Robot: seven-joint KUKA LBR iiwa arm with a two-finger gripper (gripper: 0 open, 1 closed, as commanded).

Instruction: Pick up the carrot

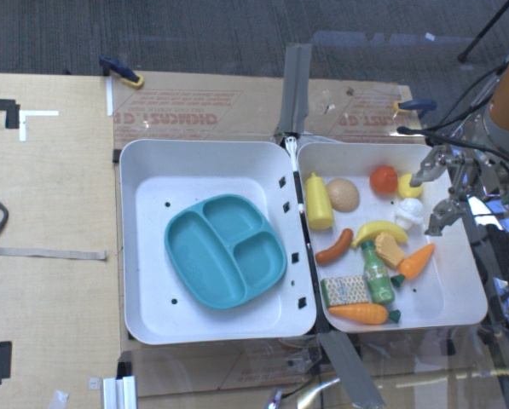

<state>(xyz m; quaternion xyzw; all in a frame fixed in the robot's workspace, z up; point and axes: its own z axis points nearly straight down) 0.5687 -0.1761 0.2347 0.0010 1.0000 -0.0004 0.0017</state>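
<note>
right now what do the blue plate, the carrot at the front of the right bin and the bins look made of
Blue plate: likely moulded plastic, one even teal colour with soft rounded dividers and a dull sheen.
Carrot: seemingly toy plastic, uniform orange, smooth skin, with a green tip; it could also be rubber.
Left bin and right bin: probably thin formed plastic, plain white with rounded corners and faintly glossy walls.

2 bins set side by side, a divided plate laid in the left one, toys heaped in the right — carrot nearest the front wall, bottle just behind it, gripper positioned above the right rim.
</note>
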